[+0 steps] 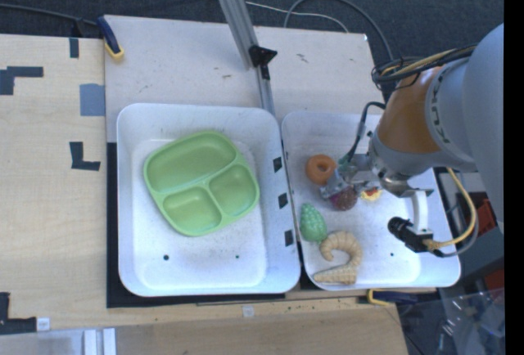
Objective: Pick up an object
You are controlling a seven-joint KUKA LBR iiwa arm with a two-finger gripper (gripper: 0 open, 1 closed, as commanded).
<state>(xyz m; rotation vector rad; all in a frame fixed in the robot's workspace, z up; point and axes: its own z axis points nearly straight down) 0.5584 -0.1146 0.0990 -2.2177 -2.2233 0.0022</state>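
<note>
The right bin [426, 267] holds several toy foods. An orange round piece [320, 168] lies at its left, a green bumpy piece [312, 222] sits below that, and a tan croissant [341, 257] lies near the front edge. My gripper [344, 184] is down in the middle of this bin, right over a dark reddish piece [343, 199], with a small yellow-red item [370, 194] just to its right. The gripper sits close beside the orange piece, and the wrist covers part of the dark piece.
The left bin [139, 263] holds a green divided plate [201, 181]. A metal pole [237, 6] slants over the bench behind the bins. Black cable and a connector [407, 232] hang over the right bin's right side.
</note>
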